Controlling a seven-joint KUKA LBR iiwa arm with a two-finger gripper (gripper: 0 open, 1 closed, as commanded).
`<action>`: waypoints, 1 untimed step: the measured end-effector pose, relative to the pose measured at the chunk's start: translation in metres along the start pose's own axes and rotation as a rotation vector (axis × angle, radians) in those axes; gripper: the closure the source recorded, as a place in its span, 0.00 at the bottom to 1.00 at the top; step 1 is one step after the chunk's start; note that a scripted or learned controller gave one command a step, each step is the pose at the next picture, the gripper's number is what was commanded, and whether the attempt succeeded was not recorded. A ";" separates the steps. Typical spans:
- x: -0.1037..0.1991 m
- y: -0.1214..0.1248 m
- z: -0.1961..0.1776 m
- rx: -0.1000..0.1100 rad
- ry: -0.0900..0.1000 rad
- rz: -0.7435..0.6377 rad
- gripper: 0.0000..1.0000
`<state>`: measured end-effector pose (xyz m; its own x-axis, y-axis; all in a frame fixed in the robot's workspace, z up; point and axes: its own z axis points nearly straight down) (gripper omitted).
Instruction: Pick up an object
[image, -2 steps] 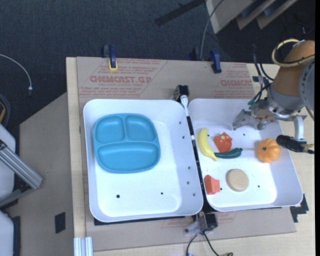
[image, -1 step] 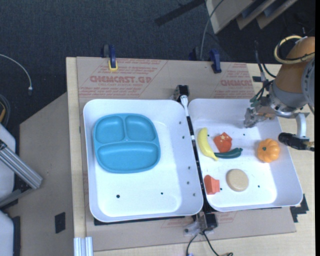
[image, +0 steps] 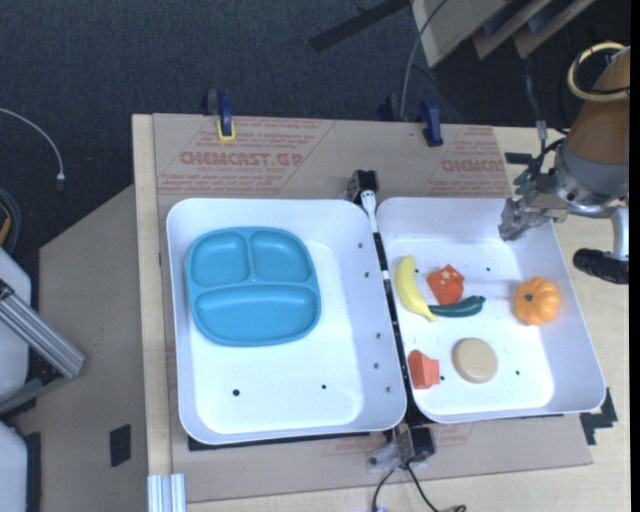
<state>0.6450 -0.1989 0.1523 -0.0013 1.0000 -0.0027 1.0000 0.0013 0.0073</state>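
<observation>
Gripper (image: 512, 226) is seen over the far right corner of the right bin (image: 570, 385), above bare bin floor, arm entering from the right with the orange band at the top right edge. Nothing is seen between the fingers; whether they are spread or closed cannot be told from this angle.

All candidate objects are located in the right bin:
- banana (image: 409, 288): long axis runs roughly far-to-near with a slight lean, near end angled right; it lies just beside the bin's left wall.
- red pepper-like piece (image: 446, 285): just right of the banana.
- dark green vegetable (image: 458, 308): long axis roughly left-right, right end tipped slightly far; appears to touch the banana's near end and the red piece.
- small orange pumpkin (image: 537, 301): near the right wall, well apart from the rest and nearest the gripper.
- tan round piece (image: 475, 360): near-centre.
- red-orange block (image: 423, 369): just left of it.

A blue divided plate (image: 254, 285) is seated in the left bin (image: 290, 400).
</observation>
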 end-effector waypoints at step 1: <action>0.008 0.009 -0.054 -0.002 0.000 -0.001 1.00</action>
<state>0.6536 -0.1909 0.2067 -0.0019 1.0000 -0.0031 1.0000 0.0020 0.0089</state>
